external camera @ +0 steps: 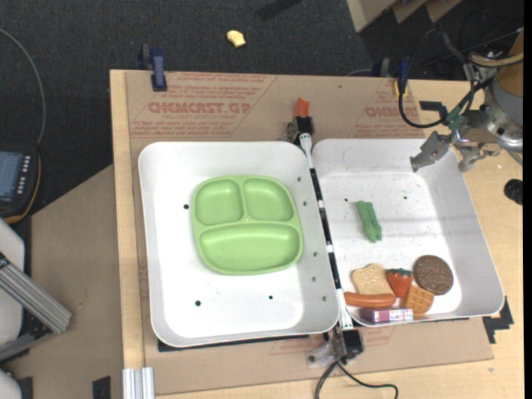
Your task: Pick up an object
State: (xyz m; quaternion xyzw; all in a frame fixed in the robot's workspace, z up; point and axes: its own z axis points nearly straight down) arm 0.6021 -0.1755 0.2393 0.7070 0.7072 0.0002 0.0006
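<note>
My gripper (pixel 447 154) hangs over the far right corner of the right bin (pixel 465 206), open, with nothing between its fingers. A green pickle-like piece (pixel 368 221) lies alone in the middle of that bin, well to the left of and nearer than the gripper. Toy food is packed into the bin's near corner: a slice of toast (pixel 371 278), a red pepper (pixel 400 283), a round brown patty (pixel 433 274), a waffle (pixel 420 299) and a red sausage (pixel 368 299).
The left bin (pixel 166 248) holds a green divided plate (pixel 247 224). A black divider with clamps (pixel 316 198) runs between the bins. Cables (pixel 432 98) trail by the arm at the upper right. A small yellow item (pixel 237 37) lies on the dark floor.
</note>
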